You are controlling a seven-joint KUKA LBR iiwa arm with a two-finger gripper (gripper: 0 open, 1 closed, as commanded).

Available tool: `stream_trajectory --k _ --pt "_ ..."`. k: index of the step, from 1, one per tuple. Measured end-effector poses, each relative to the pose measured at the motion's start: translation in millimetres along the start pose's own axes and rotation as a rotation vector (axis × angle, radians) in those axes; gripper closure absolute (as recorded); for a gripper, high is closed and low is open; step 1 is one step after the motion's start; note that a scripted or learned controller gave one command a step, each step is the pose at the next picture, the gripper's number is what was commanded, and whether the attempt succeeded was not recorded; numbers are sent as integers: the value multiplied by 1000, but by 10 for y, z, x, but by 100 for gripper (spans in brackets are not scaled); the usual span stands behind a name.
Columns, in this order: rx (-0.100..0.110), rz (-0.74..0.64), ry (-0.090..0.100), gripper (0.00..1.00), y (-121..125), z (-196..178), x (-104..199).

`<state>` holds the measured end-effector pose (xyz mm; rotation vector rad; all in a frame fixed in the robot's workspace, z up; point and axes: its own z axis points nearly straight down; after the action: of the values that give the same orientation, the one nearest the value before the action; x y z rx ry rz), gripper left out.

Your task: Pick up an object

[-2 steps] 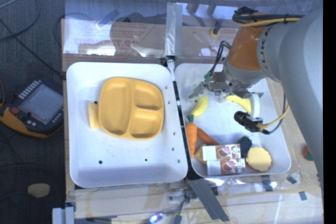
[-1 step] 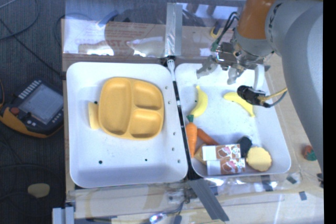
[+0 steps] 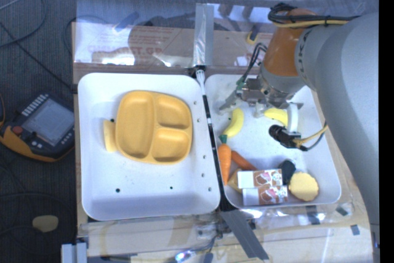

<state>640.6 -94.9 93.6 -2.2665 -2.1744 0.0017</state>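
Observation:
My gripper hangs low over the back of the right bin, under the orange wrist band. Its two fingers stand apart, open, with nothing held between them. The upper end of a yellow banana lies just below and between the fingertips. A second yellow piece lies to the right of the gripper, partly behind it. Further forward are two carrots, a red-and-white box, a yellow lemon and a small dark object.
The left bin holds a yellow divided plate. A black cable loop from the arm hangs over the right bin's middle. The grey arm covers the bin's right side. A handheld pendant lies on the floor at the left.

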Motion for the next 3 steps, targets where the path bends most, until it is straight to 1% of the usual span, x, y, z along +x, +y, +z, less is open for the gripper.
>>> stream_trajectory --k 1,2,3 --pt "2 0 3 100 -4 -82 10" --pt "0 135 -2 100 -380 -1330 349" --pt "1 136 -2 0 -382 -1328 348"
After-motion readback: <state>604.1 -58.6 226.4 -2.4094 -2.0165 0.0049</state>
